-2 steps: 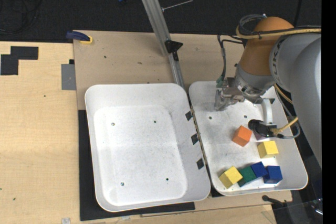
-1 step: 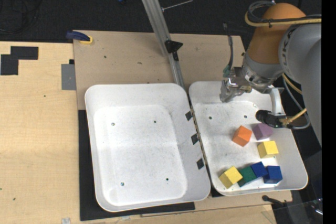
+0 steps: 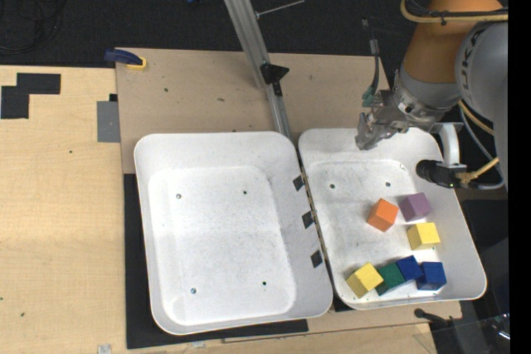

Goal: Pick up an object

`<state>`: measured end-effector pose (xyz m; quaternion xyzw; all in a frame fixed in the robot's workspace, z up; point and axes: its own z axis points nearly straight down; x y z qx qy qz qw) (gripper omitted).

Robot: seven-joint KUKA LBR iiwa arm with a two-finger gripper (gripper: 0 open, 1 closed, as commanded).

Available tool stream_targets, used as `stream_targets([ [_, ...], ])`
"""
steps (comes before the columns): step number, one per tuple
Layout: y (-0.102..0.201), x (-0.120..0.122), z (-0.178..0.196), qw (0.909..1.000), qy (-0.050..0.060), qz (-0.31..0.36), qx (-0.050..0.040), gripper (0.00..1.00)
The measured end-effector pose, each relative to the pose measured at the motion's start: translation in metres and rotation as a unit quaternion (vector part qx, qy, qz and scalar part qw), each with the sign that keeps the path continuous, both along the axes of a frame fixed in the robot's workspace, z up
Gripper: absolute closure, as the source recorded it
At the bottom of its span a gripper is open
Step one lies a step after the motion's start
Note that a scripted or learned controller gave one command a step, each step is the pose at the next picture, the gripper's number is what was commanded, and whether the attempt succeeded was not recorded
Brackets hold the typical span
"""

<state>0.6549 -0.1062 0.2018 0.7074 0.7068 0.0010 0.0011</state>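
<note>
**Hovering at the far rim, blocks well away**

I hung over the right bin (image 3: 465, 273), the left bin (image 3: 166, 178) lying beside it. My gripper (image 3: 371, 133) was above the far left corner of the right bin, and from this angle I could not tell how my jaws stood.

The blocks sat well apart from me at the near right end: orange block (image 3: 382, 214), purple block (image 3: 414, 205), yellow block (image 3: 424, 235), then a tight row of a second yellow block (image 3: 363, 278), green block (image 3: 390, 275) and two blue blocks (image 3: 421, 271).

My worry was that row: touching neighbours could jam my descent or get shoved aside. A drop straight down would have met bare floor.

I saw no readable writing or labels.
</note>
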Motion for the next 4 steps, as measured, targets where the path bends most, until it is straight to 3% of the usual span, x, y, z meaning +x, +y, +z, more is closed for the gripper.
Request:
stream_targets([
  [1, 0.002, 0.006, 0.062, 1.0, -0.001, 0.001, -0.0003, 1.0],
  [3, 0.113, -0.024, 0.047, 1.0, 0.004, 0.002, 0.0012, 1.0],
  [4, 0.16, -0.023, 0.046, 1.0, 0.003, 0.002, 0.001, 1.0],
])
